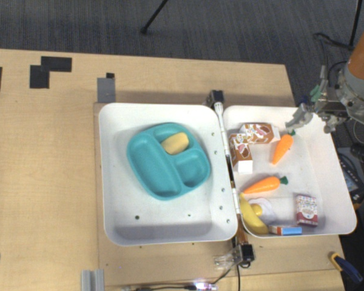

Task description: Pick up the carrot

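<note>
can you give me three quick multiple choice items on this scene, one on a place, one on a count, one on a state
1. Where is the teal plate?
A. left bin
B. right bin
C. on the bench

2. How many carrots are in the right bin?
A. one
B. two
C. four

3. How does the yellowish roll lie?
A. on the plate
B. under the plate
C. between the tool's fingers

Answers:
1 A, the plate sits inside the left bin.
2 B, one carrot by the tool, another carrot lower down.
3 A, it rests in a plate compartment.
</note>
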Tool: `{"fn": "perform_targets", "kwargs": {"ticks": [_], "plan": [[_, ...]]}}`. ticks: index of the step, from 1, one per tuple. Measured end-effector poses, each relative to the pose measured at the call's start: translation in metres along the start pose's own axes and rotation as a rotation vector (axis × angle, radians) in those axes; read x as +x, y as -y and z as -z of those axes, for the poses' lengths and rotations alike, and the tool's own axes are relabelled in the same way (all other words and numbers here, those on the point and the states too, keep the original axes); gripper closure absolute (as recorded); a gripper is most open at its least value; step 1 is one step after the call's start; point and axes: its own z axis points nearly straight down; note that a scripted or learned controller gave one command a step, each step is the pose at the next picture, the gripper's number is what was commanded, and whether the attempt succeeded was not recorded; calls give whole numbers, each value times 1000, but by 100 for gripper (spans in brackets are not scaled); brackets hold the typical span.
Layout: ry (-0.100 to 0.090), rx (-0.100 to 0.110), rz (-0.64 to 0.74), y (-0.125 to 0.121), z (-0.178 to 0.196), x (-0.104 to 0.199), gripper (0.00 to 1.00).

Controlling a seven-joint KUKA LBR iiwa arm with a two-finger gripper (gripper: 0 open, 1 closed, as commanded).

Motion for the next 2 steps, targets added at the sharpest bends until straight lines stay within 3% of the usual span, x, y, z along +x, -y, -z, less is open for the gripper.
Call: {"fn": "perform_targets", "kwargs": {"ticks": [1,2], "plan": [[-3,13,-320,-11,-140,-13,0],[-2,3,-608,-26,-195,-39,0]]}}
